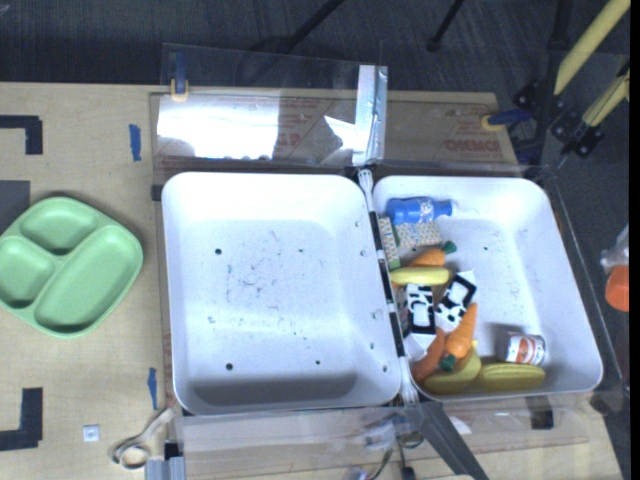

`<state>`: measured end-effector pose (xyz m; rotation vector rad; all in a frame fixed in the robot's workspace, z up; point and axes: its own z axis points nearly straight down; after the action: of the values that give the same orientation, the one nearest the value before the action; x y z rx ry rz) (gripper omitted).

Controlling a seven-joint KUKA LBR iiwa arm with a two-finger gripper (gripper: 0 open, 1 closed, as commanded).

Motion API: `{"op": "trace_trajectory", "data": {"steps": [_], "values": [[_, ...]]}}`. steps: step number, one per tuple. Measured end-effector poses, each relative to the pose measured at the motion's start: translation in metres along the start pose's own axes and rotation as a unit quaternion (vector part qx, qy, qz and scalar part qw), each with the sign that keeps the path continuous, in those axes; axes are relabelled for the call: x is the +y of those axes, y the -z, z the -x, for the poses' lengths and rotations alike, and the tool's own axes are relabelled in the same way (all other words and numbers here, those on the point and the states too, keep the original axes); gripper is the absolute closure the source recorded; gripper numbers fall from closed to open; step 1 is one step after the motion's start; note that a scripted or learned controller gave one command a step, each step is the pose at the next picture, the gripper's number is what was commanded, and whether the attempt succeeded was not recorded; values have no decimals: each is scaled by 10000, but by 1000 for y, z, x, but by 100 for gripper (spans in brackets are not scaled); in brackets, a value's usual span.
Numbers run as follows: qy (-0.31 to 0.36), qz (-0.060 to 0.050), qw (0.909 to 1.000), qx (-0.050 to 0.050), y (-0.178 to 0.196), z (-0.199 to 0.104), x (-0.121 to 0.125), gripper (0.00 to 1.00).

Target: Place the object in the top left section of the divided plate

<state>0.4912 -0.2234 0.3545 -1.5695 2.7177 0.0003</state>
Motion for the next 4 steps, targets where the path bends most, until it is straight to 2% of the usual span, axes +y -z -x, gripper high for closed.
{"op": "trace_trajectory", "data": {"steps": [1,2,3,4], "values": [[2,-2,10000,-1,0,0,0,0],[1788,7,9839,-2,-26,57,33,0],[3416,-11,9398,-5,81,75,55,0],[2589,5,9659,-2,81,111,76,0]]}}
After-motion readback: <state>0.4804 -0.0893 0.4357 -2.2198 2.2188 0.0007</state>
